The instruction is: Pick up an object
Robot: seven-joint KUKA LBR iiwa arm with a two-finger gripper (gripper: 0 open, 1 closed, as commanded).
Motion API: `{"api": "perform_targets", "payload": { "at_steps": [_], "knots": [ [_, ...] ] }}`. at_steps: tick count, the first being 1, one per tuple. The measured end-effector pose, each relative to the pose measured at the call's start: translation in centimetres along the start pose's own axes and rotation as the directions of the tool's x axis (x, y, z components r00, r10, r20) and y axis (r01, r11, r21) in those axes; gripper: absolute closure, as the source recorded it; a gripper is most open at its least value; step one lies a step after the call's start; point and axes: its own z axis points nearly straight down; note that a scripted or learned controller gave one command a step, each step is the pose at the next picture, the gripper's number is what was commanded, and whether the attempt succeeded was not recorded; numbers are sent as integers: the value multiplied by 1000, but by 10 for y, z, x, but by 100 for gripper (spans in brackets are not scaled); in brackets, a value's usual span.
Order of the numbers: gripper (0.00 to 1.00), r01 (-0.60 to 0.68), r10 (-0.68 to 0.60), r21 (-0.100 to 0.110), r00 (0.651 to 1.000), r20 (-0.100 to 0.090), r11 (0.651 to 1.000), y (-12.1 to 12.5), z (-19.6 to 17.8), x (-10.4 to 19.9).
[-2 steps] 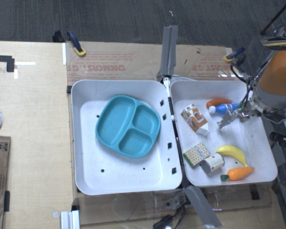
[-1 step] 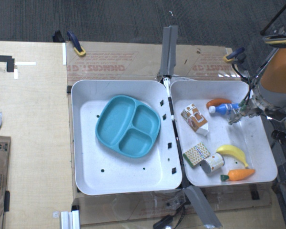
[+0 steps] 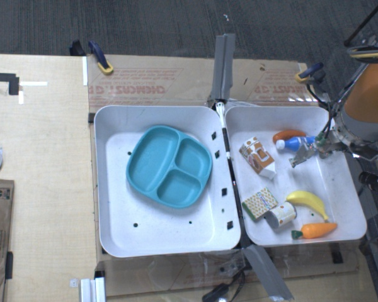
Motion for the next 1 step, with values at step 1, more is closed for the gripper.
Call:
{"api": "perform_targets", "payload": {
  "at_steps": [1],
  "knots": [
    [0,-19,19,-1,1000,3,1000,41,12,10]
  ]
}}
